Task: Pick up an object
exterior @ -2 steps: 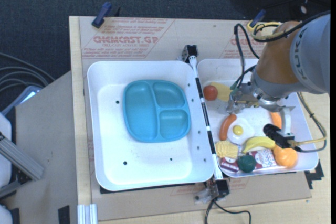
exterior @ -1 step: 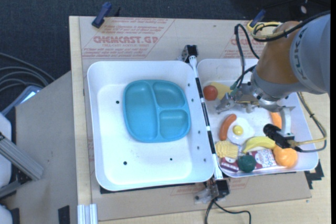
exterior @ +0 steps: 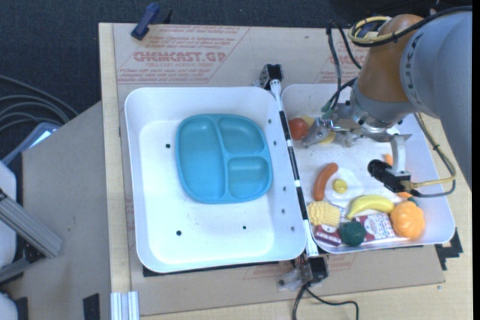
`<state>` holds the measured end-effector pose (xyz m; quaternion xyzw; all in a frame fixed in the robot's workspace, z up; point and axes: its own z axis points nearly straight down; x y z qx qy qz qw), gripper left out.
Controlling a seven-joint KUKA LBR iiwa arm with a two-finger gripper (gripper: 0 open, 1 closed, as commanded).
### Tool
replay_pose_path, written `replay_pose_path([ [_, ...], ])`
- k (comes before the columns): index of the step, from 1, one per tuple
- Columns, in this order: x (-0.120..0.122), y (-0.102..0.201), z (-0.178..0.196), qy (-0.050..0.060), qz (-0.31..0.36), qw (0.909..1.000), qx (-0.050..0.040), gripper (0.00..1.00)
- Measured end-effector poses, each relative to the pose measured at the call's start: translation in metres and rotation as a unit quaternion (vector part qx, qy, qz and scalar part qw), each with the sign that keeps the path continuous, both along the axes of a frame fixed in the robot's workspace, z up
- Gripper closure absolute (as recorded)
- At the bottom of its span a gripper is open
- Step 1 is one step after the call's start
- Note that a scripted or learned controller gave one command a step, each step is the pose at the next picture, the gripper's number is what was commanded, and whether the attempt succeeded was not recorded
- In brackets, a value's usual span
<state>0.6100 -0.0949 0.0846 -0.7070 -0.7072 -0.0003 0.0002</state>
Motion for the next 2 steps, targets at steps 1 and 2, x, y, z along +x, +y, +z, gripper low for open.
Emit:
replay_pose_path([
  [1,0.0487,-0.0073,-0.0042,0.019,0.001,0.9998,-0.0020,0.00],
  [2,0.0471,-0.0038,-0.0039,0.018,0.000,0.9998,-0.0029,0.00],
])
